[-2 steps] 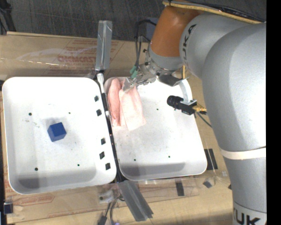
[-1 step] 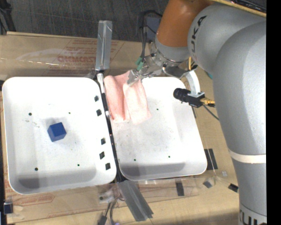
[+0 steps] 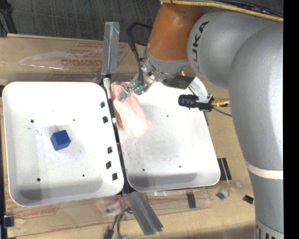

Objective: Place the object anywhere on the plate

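Crowding the right side, nearest the lens: bulky grey metal robot arm (image 3: 239,73), bending leftward over the bench. Showing black "KUKA" lettering (image 3: 196,38) on the grey shell, running up the curve just beside the orange wrist band (image 3: 169,31). Ending in a small two-finger gripper (image 3: 134,89) at the far left corner of the right-hand shallow white bin (image 3: 189,148). Pressing down at, or just above, the far end of a pale pink flat sheet-like thing (image 3: 132,114); contact hard to confirm. Claw state: impossible to tell from this angle, being small and partly blurred.

Lying in the left half of the right-hand bin, that pink thing, slanting along the wall between the bins; plate or cloth, not clear.

Sitting in the left-hand shallow white bin (image 3: 20,98), well apart from the gripper: small blue cube (image 3: 61,139), resting flat on the floor, left of centre and towards the near side.

Running down the divide between the bins: row of small black tabs (image 3: 108,133). Standing at the far end of that divide: upright grey bar (image 3: 111,44). Jutting from the arm over the right bin's far edge: black cable plug (image 3: 193,102).

Lying under both bins: brown cardboard sheet (image 3: 50,54), carrying red printed lettering (image 3: 84,61) along its far left part, too blurred for reading.
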`<state>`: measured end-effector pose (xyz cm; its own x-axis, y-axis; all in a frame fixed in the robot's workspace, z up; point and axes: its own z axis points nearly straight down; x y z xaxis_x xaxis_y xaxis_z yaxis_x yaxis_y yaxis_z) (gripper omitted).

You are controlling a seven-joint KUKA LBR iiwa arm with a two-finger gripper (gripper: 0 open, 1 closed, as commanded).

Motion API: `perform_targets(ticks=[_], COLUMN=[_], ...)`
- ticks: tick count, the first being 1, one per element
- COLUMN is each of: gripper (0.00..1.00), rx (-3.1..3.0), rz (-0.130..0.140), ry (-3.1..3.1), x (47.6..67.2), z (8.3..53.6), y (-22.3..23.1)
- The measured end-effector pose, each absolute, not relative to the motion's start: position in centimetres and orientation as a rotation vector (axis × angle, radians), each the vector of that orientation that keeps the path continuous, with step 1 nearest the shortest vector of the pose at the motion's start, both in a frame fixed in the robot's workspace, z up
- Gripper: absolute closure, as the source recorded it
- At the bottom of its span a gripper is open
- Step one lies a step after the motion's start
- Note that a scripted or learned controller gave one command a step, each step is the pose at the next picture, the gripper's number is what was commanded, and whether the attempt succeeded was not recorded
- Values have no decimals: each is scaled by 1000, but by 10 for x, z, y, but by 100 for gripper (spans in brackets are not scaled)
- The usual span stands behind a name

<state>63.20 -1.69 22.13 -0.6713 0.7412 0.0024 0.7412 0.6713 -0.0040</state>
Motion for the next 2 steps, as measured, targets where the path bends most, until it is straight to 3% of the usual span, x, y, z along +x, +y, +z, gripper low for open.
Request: perform_targets(ticks=[2], gripper=[100], rx=[-36], rz=[2], ry=[-3138], x=[604], z=[219], y=[83])
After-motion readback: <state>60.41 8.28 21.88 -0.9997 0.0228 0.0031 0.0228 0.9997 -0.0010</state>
